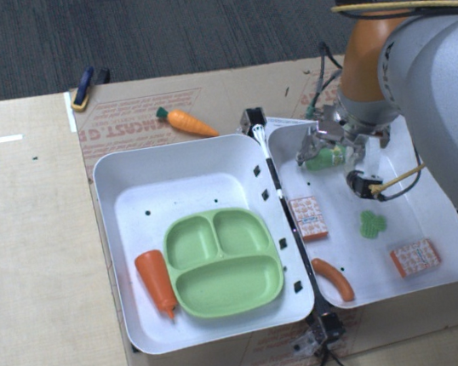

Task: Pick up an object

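My hand (327, 152) is down in the far corner of the right bin (450, 272), set on a small green object (325, 159) lying against the bin floor there. A patch of green shows beneath my wrist parts, but whether I am clenched on it, released, or merely touching it I cannot tell from this angle; my own wrist and cabling cover the contact. I judge this to be the grasp step: descent looks done, and nothing is lifted yet. The next move calls for a firm close and then a straight rise, slow enough to see whether the green object comes up with me.

Just on the near side of my hand, a dark loop of cable (365, 184) hangs low over the bin, and it could drag across things as I rise. Nearer again sit 1 green toy piece (373, 224) and 1 patterned box (414, 257). Toward the divider lie another small box (308, 216) and a red sausage (333, 279), well apart from my hand. The bin wall is close beside the green object, so there is little room there.

Past the divider, the left bin (118, 187) holds a green divided tray (222, 261) and an orange carrot (156, 281). A second carrot (188, 122) lies on the counter (36, 269) beyond it.
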Controlling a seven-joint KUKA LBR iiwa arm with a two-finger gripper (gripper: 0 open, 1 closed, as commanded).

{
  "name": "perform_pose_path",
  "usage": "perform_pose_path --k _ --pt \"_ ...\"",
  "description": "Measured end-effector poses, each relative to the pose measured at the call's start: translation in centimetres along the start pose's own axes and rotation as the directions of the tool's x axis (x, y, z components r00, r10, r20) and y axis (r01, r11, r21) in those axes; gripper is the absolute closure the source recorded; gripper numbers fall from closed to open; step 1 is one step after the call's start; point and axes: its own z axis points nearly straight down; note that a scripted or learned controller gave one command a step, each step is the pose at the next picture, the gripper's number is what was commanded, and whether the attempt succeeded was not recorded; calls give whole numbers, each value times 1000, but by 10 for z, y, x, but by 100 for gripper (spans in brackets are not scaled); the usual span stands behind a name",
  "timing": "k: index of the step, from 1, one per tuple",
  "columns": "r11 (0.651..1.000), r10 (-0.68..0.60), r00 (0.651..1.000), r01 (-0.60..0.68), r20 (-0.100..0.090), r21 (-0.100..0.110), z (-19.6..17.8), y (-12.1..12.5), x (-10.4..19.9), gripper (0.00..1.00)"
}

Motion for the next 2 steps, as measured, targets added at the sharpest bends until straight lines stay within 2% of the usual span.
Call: perform_pose_path --k 1,2 --pt "1000 -1 1000 1 2 10 -8 -2 -1 100" --pt "966 258 966 -258 0 -2 -155 -40 17 100"
